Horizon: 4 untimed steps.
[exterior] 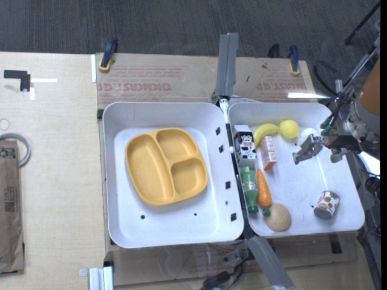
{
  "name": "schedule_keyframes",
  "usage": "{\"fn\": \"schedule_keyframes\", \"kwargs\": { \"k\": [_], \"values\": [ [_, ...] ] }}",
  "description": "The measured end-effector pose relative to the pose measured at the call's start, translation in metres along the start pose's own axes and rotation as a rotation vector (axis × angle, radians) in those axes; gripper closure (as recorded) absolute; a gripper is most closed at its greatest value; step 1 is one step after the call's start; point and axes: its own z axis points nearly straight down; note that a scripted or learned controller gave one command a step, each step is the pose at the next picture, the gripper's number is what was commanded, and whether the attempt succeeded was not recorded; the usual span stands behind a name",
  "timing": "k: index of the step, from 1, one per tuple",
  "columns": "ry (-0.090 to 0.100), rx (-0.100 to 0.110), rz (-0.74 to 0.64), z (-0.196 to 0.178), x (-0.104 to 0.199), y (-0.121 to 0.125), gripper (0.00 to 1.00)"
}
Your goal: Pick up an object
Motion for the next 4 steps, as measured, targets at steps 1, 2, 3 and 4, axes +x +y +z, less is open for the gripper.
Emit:
{"fn": "schedule_keyframes", "kwargs": {
  "k": [1,2,3,4],
  "values": [
    [0.000,0.000,-0.183,0.088,0.035,-0.010,0.00],
    [0.000,-0.001,-0.264,0.097,0.072,-0.010,0.00],
    [0.000,-0.001,-0.114,0.097,0.075,0.004,0.00],
    [0.000,0.000,-0.232,0.097,0.088,-0.010,0.00]
  ]
}}
